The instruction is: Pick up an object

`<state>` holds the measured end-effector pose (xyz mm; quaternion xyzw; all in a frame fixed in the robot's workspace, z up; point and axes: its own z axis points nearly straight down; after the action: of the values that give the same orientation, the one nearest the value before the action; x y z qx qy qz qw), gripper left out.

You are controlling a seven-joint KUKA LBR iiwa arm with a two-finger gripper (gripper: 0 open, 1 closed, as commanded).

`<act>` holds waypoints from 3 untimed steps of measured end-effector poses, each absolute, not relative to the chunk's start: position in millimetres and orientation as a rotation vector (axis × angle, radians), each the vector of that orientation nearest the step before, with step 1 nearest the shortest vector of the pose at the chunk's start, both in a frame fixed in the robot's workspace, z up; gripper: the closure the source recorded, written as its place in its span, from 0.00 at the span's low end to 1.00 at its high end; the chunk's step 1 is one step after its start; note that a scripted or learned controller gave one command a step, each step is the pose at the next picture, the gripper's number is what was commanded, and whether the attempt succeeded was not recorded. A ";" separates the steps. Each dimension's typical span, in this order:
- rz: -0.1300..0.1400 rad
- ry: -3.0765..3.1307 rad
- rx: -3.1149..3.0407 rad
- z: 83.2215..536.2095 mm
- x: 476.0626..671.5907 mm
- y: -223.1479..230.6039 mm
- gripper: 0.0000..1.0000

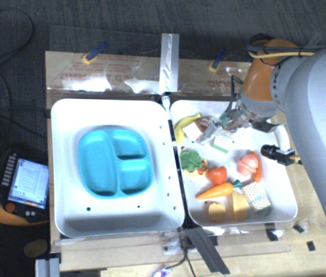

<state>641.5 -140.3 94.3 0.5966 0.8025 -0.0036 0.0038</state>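
My claw (227, 122) is low in the right bin (284, 203), near its back edge, and I cannot tell how wide it stands or if it has hold of anything. Just beside it, toward the left, lies a banana (183, 126). Nearer to the front of this bin lie a tomato (217, 175) and a carrot (213, 191), well apart from my claw. The left bin (64, 154) carries a blue divided tray (115, 160).

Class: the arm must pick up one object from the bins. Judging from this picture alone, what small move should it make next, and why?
Probably a short descent. The gripper hangs at the far end of the right white bin, over a small pale packet beside the yellow plastic banana, with nothing visibly held.
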 end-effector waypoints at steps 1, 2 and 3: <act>0.013 2.383 2.012 95.3 620.3 -153.5 0.00; 0.012 2.378 2.003 107.6 622.3 -154.6 1.00; 0.010 2.325 2.094 97.1 640.7 -189.2 1.00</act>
<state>640.7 -189.2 97.1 0.6692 0.7431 0.0031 0.0063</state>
